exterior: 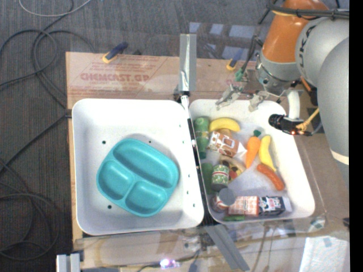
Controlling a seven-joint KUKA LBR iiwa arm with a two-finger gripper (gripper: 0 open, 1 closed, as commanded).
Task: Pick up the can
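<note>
Lowest in the frame among the goods, a milk carton (262,205) lies on its side along the bottom edge of the right bin (303,200), with a grey-topped can (226,198) touching its left end in the bin's lower left part. Just above that one, a second can (220,174) with a green and white label stands near the bin's left wall, and a dark green one (201,128) lies higher up against the same wall. Between them sits a red and white snack packet (224,144), and a yellow banana (224,124) curves across just above it. To the right of the packet an orange carrot (252,149) points down, a second yellow banana (265,152) lies beside it, and an orange-red sausage-shaped piece (271,176) slants below them. Toward the lower left of the frame, the left bin (91,115) holds a teal divided tray (138,177) lying flat. In the upper right, the grey arm (334,67) with its orange band comes in from the right edge, and the gripper (243,97) hangs above the top rim of the right bin with its two fingers spread apart and nothing between them, well apart from the cans. Brown cardboard (113,78) lies under the bins at upper left, and black cables (28,50) trail over the grey floor.
</note>
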